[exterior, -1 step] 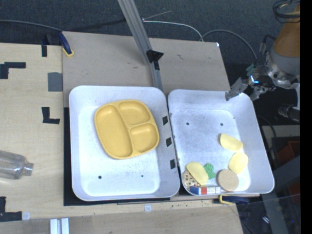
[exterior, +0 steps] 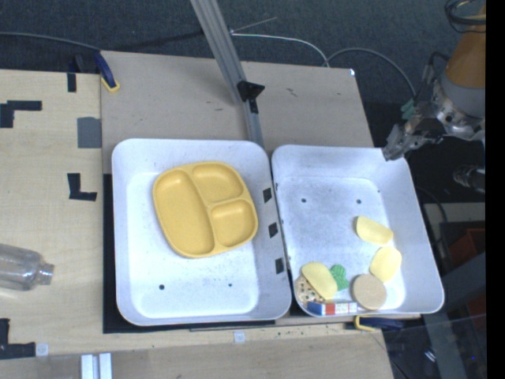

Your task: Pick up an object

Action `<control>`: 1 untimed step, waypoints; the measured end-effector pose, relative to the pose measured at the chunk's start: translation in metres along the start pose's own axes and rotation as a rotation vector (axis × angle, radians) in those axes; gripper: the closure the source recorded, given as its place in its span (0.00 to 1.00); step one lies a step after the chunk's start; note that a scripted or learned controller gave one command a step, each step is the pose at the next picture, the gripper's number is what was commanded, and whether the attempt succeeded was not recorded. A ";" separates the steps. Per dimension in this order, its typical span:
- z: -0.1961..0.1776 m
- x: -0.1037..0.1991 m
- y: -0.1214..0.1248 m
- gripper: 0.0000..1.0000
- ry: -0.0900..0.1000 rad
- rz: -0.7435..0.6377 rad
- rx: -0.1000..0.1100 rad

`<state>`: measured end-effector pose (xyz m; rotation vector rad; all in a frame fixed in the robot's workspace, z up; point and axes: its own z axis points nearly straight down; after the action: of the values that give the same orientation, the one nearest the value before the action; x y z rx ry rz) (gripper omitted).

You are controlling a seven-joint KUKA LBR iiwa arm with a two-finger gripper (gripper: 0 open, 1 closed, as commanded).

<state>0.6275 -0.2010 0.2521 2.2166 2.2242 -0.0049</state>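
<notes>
The gripper [exterior: 397, 142] is hovering at the upper right rim of the right bin [exterior: 316, 164]; too small to tell its state. The nearest yellow piece [exterior: 373, 230] is lying below and slightly left, toward the frame's lower right, long axis slanting down-right.

A robotics lab: a pale wooden bench [exterior: 47, 172] marked with black tape, two shallow white plastic bins [exterior: 189, 290], loose cables and a grey aluminium camera pole [exterior: 217, 34].
</notes>
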 end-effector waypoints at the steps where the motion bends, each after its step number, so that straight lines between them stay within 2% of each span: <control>1: 0.081 0.053 -0.023 1.00 0.006 0.000 0.009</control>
<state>0.6046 -0.1488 0.1712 2.2238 2.2321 -0.0080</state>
